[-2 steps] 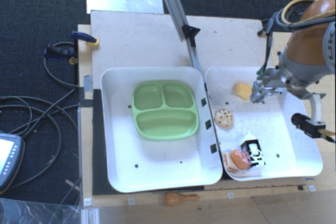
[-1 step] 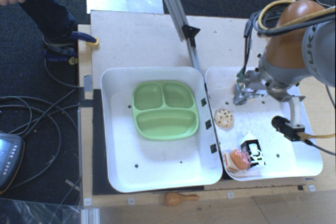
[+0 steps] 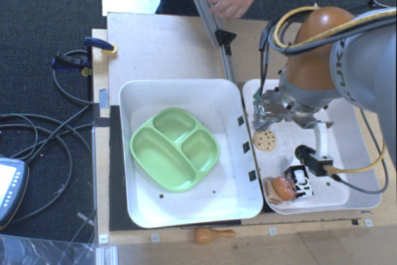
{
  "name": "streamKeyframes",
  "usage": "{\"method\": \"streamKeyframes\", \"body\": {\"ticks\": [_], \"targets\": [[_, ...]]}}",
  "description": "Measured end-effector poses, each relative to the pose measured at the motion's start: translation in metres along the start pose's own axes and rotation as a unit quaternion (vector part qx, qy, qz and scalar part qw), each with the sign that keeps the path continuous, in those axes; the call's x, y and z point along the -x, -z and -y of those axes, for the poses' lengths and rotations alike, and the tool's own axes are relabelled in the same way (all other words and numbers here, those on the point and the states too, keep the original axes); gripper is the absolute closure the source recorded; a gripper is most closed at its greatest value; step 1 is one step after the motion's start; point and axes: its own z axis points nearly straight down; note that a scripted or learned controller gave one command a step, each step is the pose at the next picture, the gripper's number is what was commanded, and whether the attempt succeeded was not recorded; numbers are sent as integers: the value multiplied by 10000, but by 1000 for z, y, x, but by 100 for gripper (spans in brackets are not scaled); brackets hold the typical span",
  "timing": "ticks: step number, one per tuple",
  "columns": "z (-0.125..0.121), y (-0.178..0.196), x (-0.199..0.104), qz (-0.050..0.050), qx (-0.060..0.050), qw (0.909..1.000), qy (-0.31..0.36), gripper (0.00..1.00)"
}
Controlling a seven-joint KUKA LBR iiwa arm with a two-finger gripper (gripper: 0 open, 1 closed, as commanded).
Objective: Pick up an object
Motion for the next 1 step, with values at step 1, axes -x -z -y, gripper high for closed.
{"method": "streamKeyframes", "body": {"ticks": [1], "targets": [[19, 7, -53, -5, 2, 10000, 3, 100]]}}
